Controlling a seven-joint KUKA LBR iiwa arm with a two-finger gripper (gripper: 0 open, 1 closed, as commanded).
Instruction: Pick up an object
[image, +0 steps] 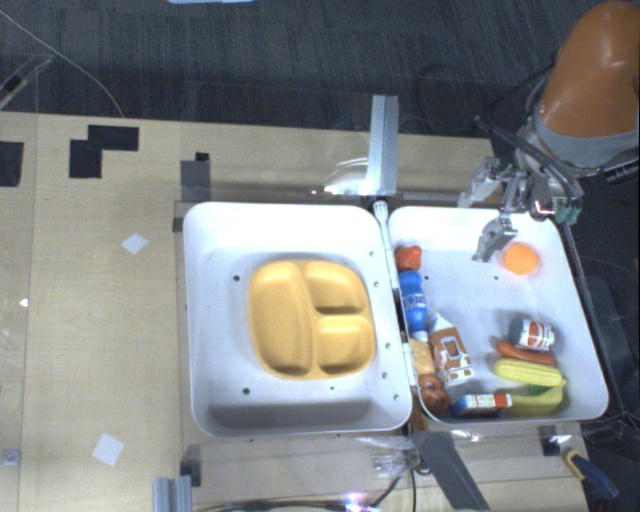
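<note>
Landmark: the right bin (470, 300), the white one nearer the arm; every place below is given against it.
Arm: the grey KUKA arm (590, 85) with its orange band comes in over the right bin's far right corner.
Left bin: the left bin (215, 300) lies just beside the right bin's left wall and bears a yellow divided tray (308, 318); nothing there is small enough to pick.
Gripper: the gripper (493, 243) hangs over the right bin's far end, just left of the orange ball. How far its jaws stand apart I cannot tell, the fingers being small and dark against the white floor; nothing shows between them.
Likeliest target: the orange ball (521, 260), alone on bare floor at the right bin's far right, touching nothing.
Other pickables: a blue bottle (412, 301) along the right bin's left wall; a brown carton (450, 355) near its middle; a corn cob (528, 374), a banana (530, 400) and a small can (531, 334) crowded in its near right corner.
Risk, offset: a straight descent would probably land beside the ball and close on air.
Risk, roll: a round ball clipped by one finger may roll toward the wall.
Risk, clutter: in the near corner the things lie touching, so fingers could wedge or drag two.
</note>
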